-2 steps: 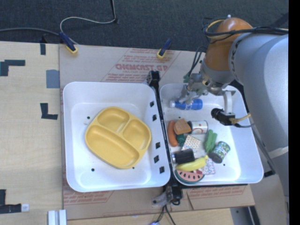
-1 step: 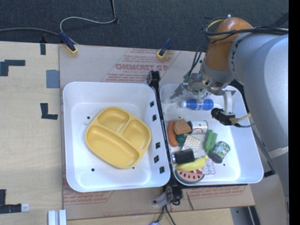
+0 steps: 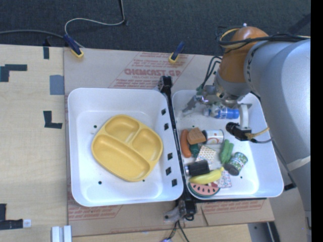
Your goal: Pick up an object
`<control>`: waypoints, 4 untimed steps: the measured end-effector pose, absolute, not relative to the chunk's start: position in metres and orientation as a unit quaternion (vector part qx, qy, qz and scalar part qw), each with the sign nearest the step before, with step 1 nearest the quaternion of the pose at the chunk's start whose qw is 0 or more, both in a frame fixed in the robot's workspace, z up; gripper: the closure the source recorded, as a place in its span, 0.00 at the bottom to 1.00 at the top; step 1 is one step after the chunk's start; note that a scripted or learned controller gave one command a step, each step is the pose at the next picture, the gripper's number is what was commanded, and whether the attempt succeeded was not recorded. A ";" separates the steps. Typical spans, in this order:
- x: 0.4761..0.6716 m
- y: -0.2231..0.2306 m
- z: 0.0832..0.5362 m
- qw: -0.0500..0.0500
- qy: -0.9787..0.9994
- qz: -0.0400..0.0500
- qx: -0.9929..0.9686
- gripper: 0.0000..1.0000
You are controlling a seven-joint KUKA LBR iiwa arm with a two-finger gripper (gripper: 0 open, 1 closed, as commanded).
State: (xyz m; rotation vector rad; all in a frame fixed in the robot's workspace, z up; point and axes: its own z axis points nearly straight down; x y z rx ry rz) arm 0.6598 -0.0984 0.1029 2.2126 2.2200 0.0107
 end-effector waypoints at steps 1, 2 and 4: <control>0.629 -0.096 0.085 0.000 0.707 -0.001 0.707 0.00; 0.629 -0.096 0.094 0.000 0.708 0.000 0.707 1.00; 0.560 -0.101 0.085 0.000 0.707 0.000 0.707 0.00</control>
